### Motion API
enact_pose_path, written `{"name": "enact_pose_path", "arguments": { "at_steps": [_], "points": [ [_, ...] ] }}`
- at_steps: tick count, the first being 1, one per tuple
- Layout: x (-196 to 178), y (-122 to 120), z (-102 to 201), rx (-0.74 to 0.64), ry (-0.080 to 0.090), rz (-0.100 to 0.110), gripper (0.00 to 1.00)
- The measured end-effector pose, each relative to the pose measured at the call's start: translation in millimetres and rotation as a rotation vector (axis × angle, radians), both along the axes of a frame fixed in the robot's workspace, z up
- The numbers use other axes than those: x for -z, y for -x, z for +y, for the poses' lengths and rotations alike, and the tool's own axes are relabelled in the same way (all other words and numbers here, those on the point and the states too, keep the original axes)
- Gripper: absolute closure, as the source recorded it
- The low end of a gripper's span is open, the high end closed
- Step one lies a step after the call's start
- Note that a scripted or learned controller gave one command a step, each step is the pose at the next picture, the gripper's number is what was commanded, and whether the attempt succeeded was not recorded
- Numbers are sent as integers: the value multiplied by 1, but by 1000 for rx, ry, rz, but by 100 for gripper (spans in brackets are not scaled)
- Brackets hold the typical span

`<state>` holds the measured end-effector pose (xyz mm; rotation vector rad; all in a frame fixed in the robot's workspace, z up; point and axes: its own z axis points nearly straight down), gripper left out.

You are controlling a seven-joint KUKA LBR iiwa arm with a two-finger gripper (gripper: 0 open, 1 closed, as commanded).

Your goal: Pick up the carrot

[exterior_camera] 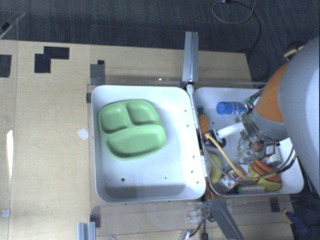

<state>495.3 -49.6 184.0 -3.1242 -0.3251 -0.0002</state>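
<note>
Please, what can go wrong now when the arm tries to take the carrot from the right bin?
1. The gripper is low in the crowded right bin; it may catch a neighbouring item instead.
2. Orange pieces lie near the banana, so the carrot is hard to single out.
3. The blue bottle could be knocked by the arm.

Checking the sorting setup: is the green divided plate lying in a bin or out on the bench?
In: the green plate lies flat inside the left bin, white floor around it.
</note>
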Motion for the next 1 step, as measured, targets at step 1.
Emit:
{"name": "enact_pose_path", "arguments": {
  "at_steps": [1],
  "points": [
    [-14,5,-18,-2,0,-2,100]
  ]
}}
